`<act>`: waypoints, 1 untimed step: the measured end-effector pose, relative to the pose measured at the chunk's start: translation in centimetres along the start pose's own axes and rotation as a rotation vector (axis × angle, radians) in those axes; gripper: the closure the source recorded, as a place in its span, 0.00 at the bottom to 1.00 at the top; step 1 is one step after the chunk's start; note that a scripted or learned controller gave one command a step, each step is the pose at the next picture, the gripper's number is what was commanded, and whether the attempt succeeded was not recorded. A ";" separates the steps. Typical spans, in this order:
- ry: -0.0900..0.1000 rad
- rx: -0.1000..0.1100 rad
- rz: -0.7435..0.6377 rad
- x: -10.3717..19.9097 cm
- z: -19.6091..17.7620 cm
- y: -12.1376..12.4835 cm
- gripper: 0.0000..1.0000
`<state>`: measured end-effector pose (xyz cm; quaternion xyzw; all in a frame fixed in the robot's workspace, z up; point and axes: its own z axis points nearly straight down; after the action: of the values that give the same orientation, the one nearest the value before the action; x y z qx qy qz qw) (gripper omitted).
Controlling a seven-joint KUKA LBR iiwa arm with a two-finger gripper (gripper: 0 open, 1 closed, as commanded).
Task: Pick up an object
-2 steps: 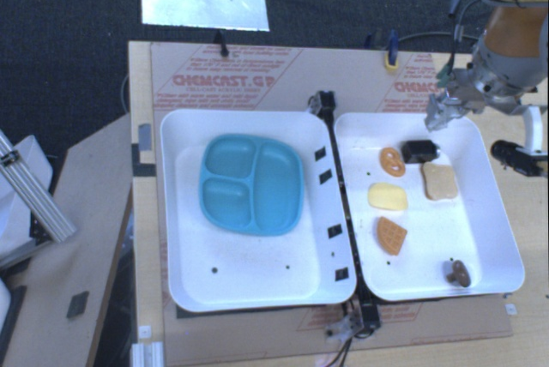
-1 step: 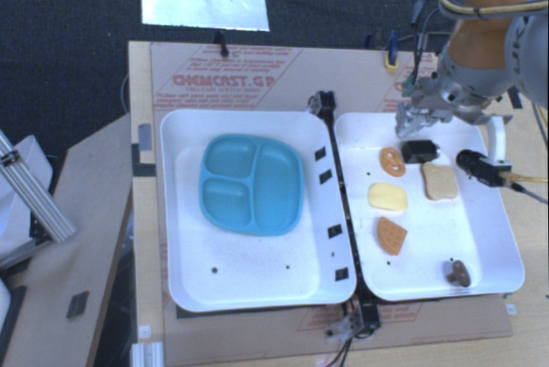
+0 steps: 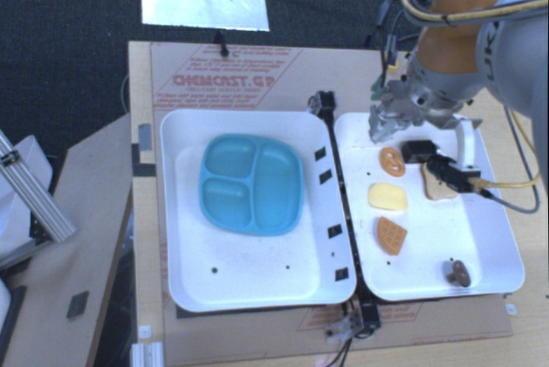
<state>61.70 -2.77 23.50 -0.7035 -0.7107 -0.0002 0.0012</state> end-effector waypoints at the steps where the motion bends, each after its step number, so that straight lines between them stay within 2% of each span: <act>1: 0.000 0.001 0.000 4.8 0.8 -0.9 1.00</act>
<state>60.78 2.04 22.71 -0.7034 -0.7108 0.0003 0.0013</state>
